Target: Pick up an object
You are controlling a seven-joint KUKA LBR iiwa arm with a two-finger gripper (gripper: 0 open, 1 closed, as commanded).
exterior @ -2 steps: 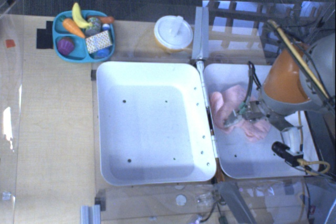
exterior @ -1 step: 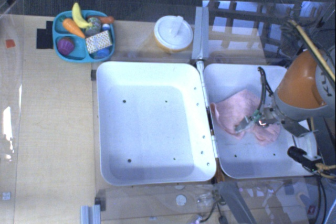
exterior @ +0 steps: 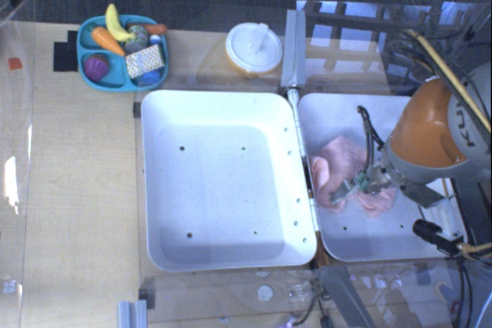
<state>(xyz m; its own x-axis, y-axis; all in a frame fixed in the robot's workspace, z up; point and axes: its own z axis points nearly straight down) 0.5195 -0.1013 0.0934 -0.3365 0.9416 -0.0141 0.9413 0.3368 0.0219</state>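
You are looking down on the bench [exterior: 69, 188] with the two white bins side by side. The left bin [exterior: 223, 177] is showing bare floor with a few small dark holes. The right bin [exterior: 400, 238] is holding the task object: a crumpled pink cloth [exterior: 338, 165], lying toward that bin's left half, near the divider between the bins.

The arm [exterior: 434, 130] is reaching in from the right, its orange band sitting above the wrist, and the gripper [exterior: 361, 184] is sitting down on the lower right part of the pink cloth, touching it. You are seeing greenish metal hardware at the tip, pressed into the folds. The view here is poor: the fingertips are small and partly buried in fabric, so I cannot tell whether they are spread or closed, nor whether any cloth is lying between them. A dark cable [exterior: 367, 130] is curving up from the gripper toward the wrist.

Beyond the bins, at the far left, a blue tray [exterior: 88, 81] is carrying toy food, a banana [exterior: 117, 25] and a carrot [exterior: 106, 39] among it. A white lidded container [exterior: 254, 48] is standing just behind the left bin.
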